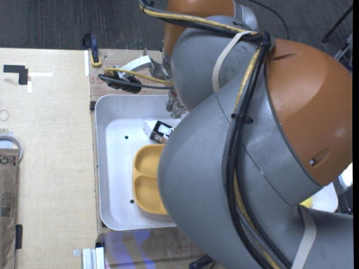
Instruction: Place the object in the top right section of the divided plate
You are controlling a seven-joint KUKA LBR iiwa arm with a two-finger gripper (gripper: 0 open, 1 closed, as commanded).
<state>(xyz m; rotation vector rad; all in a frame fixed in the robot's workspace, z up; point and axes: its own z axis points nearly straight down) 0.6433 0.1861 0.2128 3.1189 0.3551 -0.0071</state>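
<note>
KUKA arm [252,150] comes in from the right and covers most of the right half of the scene: grey links, orange bands, black and yellow cables strapped along it. It hangs over the white bin [109,167] and hides the bin's right side.

Gripper [175,109]: a small bit of metal shows at the bin's far wall, tucked under the arm. Cannot tell how far the claw is open, or whether it has hold of anything.

Divided plate [147,178]: yellow-orange, flat on the bin floor, right of the bin's middle. Two sections show on its left side, one far and one near, with a ridge between them. Both look bare. The plate's right part, top right section included, is hidden by the arm.

Small black-and-white object [159,130]: on the white bin floor just beyond the plate's far rim, outside the plate, tilted, near side of the gripper and close to it. Whether it touches the plate rim or the gripper cannot be told; the arm cuts off its right end.

Two small dark dots [127,137] on the bin floor, left of the plate.

Left of the bin: pale wooden benchtop [50,150] with a black L-shaped mark [17,72] at the far left and a brown paper item [7,200] at the left edge. Dark floor [67,10] beyond the bench.
</note>
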